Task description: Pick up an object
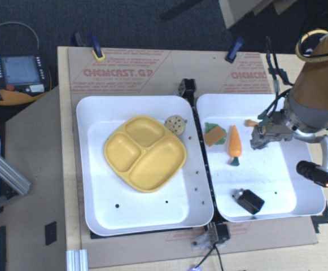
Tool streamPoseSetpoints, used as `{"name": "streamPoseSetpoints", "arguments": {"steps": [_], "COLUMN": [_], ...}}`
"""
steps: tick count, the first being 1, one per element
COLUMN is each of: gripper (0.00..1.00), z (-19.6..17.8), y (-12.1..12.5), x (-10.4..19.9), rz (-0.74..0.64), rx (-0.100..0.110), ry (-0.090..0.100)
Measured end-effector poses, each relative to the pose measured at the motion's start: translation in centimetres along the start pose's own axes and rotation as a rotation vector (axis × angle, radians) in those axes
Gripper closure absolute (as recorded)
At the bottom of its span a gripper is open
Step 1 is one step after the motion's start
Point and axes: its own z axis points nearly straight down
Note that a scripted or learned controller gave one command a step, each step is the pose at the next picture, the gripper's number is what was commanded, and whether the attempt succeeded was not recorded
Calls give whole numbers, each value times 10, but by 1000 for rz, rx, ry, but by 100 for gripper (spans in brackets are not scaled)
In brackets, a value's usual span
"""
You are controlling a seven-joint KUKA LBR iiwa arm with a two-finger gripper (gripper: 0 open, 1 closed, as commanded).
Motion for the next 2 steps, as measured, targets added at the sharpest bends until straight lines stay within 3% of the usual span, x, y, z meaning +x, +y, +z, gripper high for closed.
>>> {"name": "streamPoseSetpoints", "arguments": {"steps": [2], "gripper": [100], "z": [-16], "y": [-25], "x": [108], "rz": [2], "rx": [1], "ry": [-1]}}
